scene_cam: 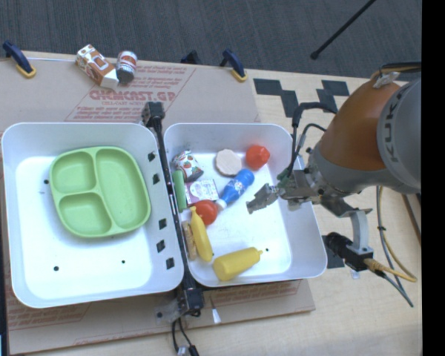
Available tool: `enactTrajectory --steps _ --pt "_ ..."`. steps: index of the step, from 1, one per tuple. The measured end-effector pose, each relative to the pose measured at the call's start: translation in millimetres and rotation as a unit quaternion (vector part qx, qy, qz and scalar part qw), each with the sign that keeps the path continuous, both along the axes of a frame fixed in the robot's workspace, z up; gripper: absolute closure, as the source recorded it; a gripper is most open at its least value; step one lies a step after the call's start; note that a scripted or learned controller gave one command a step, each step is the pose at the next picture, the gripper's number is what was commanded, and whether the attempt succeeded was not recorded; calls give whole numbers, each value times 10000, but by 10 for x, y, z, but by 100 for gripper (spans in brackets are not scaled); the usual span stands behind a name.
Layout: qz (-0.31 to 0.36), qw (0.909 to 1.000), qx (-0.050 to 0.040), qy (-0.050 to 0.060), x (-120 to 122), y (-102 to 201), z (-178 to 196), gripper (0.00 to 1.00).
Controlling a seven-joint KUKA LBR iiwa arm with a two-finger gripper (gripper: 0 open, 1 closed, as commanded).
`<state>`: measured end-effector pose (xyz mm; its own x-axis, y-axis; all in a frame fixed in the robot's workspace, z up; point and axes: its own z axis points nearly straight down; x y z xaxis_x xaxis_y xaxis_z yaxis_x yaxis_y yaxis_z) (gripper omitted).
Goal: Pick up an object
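Right of centre in the frame, your gripper (261, 199) hovered above the right bin (304, 232), just beside the blue bottle (236, 187); its grip state couldn't be told.

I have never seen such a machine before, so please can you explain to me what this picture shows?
The picture is taken by one fixed camera above a bench, looking down at a slant. The grey and orange shape on the right is a robot arm. Its end effector, the grasping part, hangs over the right bin with nothing between its fingers. That bin holds small toy foods: a yellow bottle, a blue bottle, a red ball, a banana and others. The left bin holds a green divided plate. The arm's job is to pick up one object.
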<state>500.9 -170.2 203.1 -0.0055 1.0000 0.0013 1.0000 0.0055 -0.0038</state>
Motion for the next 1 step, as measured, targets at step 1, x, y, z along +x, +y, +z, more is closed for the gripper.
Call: enactTrajectory --steps 1 --pt "11 10000 1 4 -251 -7 -1119 0"
